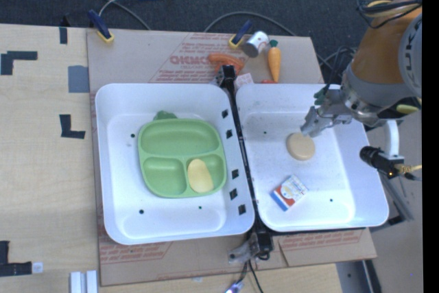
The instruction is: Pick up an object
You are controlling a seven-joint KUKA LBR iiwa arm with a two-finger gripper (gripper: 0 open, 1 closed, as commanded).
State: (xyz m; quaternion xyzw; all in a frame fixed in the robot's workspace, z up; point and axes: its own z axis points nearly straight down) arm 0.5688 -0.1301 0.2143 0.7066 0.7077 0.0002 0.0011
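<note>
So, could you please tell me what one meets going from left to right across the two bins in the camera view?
Green divided plate → yellow piece in its lower right compartment → small carton → round beige object → pincer.

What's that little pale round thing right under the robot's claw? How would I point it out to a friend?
Look in the right-hand white bin, just below the arm's two-finger gripper. There lies a round, beige, biscuit-like disc. Its only neighbour in that bin is a small red, white and blue carton, boxy and printed, while the disc is plain and smooth.
</note>
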